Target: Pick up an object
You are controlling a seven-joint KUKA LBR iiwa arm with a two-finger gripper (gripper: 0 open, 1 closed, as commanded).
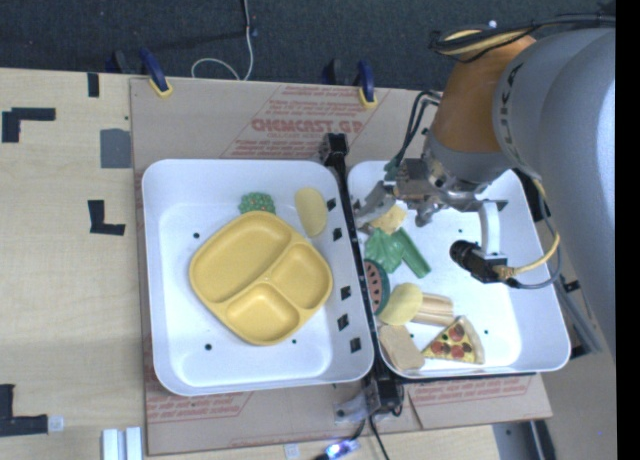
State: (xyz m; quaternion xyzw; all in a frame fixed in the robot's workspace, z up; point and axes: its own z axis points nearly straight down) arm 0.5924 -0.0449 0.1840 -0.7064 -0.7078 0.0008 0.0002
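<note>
Reaching in from the right, the arm [540, 118] hangs over the right bin [535, 333], its jaws at that bin's upper left corner; whether they are wide or narrow I cannot tell. The left bin [170, 198] holds a yellow tray [260, 278], a pale yellow piece [311, 211] and a small green piece [256, 203]. In the right bin, just below the jaws, lie a yellow piece [390, 218], a green toy [398, 251], a melon slice [374, 286], a pizza slice [455, 341] and tan pieces [405, 303].
</note>
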